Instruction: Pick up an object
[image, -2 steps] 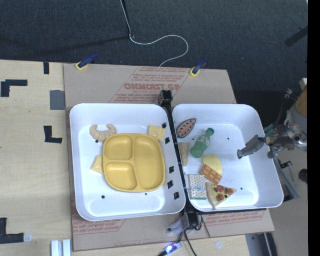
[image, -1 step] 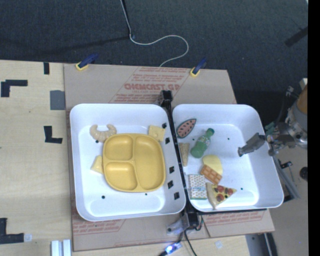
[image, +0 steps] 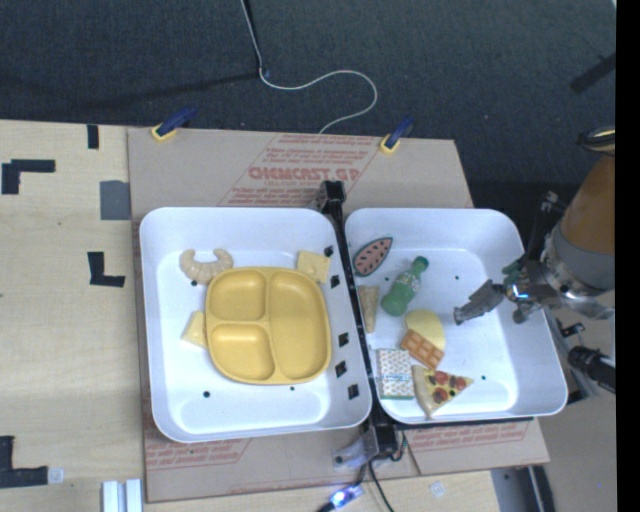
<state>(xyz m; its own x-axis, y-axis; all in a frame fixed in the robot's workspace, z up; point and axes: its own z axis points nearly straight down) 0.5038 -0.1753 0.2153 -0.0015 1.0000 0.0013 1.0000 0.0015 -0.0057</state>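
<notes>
Overhead view of the bench you were running. Two white bins sat side by side on a cardboard sheet (image: 300, 170). The left bin (image: 165, 330) held a yellow divided plate (image: 268, 325) near its centre, with a pale croissant-shaped toy (image: 205, 264) just beyond the plate's far left corner, a yellow wedge (image: 194, 328) touching its left edge, and another yellow piece (image: 313, 264) at its far right corner. The right bin (image: 500, 250) held the candidate objects, all crowded toward its left half: a watermelon slice (image: 372, 255) against the dividing wall, a green bottle (image: 403, 286) lying tilted, a cheese-like wedge (image: 368, 305) beside it, a yellow rounded piece (image: 425, 326), a waffle (image: 422, 347), a small printed box (image: 396, 374) and a pizza slice (image: 440, 387). Your gripper (image: 492, 300) hung over the right half of that bin, well apart from these objects. Its fingers stood spread, with nothing between them. A white cable (image: 320, 85) lay on the dark floor beyond the bench.
</notes>
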